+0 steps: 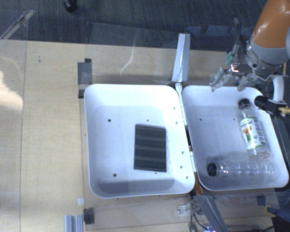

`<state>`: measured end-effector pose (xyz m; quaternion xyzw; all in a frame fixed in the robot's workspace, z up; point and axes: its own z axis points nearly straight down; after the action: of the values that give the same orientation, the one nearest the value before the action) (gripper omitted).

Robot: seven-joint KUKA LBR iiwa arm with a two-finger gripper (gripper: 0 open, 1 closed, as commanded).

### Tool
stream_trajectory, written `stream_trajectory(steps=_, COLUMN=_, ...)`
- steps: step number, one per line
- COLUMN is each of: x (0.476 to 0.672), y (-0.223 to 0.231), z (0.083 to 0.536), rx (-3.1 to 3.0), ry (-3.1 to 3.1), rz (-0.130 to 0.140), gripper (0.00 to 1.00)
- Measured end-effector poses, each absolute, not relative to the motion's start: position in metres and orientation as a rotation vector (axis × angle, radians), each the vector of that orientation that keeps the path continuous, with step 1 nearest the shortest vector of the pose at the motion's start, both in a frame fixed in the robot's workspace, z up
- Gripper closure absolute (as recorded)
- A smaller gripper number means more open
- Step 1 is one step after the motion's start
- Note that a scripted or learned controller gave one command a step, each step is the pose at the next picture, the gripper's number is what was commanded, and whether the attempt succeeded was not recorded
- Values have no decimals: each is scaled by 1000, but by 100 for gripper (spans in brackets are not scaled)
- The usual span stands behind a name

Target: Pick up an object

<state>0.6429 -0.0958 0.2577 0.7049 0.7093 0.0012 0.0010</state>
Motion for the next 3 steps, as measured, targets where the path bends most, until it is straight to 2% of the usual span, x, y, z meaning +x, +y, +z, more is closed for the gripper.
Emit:
stream_trajectory(steps=1, x=649, y=-192, z=131, rx=1725, ry=2620, rz=4, gripper=0)
stream_trajectory(steps=2, x=590, y=-204, z=97, rx=1611, ry=2688, rz=8, gripper=0)
stream_trajectory(steps=3, x=548, y=-205, z=91, rx=1425, ry=2780, rz=8, gripper=0)
